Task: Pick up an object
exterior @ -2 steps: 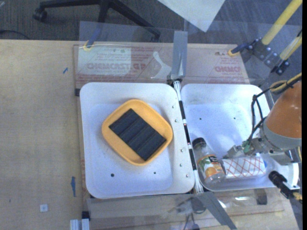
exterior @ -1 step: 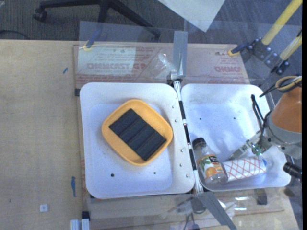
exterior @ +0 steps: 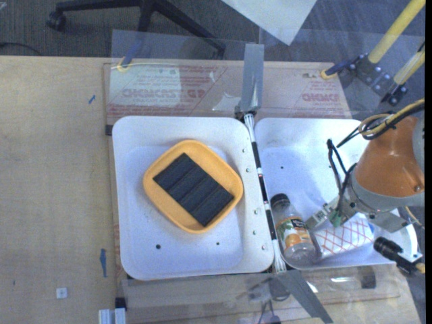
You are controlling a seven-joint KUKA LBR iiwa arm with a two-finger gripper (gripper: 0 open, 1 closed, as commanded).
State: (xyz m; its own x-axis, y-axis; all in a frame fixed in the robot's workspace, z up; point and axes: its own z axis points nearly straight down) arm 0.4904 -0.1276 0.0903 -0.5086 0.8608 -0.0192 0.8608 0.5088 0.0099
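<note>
Wooden table (exterior: 47, 181), two white bins. Left bin (exterior: 135, 248): yellow tray (exterior: 156, 201), centred, margins open. Right bin (exterior: 297, 147): small jar (exterior: 291, 229) against left wall; claw (exterior: 331, 214) just beside it, state indiscernible.

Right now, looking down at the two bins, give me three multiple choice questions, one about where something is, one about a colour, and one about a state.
1. Where does the small clear bottle lie?
A. Left bin
B. Right bin, front left corner
C. On the bench

2. What colour is the square dish in the left bin?
A. Yellow-orange
B. Blue
C. Green

3. How is the bottle positioned?
A. Upright
B. On its side
C. Inside the dish

Answers:
1 B, it rests beside the divider, near the front rim.
2 A, its rim is yellow-orange around a dark ribbed insert.
3 B, its black cap points toward the back.
</note>
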